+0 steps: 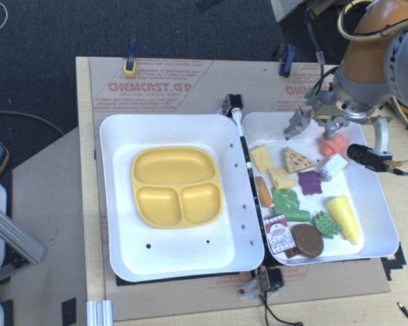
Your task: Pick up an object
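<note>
My gripper (314, 128) hangs over the far end of the right bin (381, 212), its fingers spread open with nothing between them. A coral-pink toy (334, 145) lies just beneath the right finger. Nearer the camera lie a pizza slice (298, 160), two pale yellow pieces (260, 158) (281, 178), a purple piece (310, 182) and a white block (334, 166). Toward the front of the bin are an orange stick (263, 191), a green leafy toy (289, 206), a green broccoli (325, 224), a yellow cone (345, 217), a brown round cookie (306, 241) and a red-and-white packet (277, 235).
The left bin (115, 182) holds a yellow divided plate (177, 185). A black hinge strip (248, 175) runs between the two bins. Blue clamps (130, 56) (285, 58) sit on the bench's far edge. The arm's black cable (370, 156) hangs over the right bin's right side.
</note>
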Robot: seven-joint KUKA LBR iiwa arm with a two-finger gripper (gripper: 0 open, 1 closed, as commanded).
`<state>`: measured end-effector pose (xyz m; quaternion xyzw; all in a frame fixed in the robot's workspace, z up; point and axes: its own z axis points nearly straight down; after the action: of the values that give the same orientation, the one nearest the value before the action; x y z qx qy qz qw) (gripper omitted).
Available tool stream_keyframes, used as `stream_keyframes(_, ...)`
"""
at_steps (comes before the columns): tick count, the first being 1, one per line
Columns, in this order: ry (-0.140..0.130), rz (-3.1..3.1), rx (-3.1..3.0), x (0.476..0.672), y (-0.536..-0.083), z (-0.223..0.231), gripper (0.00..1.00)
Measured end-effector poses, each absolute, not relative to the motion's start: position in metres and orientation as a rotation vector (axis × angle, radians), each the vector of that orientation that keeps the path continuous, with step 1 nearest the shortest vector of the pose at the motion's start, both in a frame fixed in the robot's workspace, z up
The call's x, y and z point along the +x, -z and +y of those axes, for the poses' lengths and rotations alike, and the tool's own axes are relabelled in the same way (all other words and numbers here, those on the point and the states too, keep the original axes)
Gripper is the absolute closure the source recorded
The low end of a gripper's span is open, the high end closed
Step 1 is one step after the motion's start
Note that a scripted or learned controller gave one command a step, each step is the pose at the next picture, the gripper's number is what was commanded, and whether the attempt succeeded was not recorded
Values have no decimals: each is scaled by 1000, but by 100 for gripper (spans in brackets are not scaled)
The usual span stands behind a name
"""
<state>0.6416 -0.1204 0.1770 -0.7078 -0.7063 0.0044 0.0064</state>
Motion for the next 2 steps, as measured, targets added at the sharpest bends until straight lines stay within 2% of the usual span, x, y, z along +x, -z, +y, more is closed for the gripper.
stream_keyframes(1,-1,-2220,-2221,645,-185,-121,0)
stream_keyframes(2,-5,-2218,-2218,645,-142,-122,0)
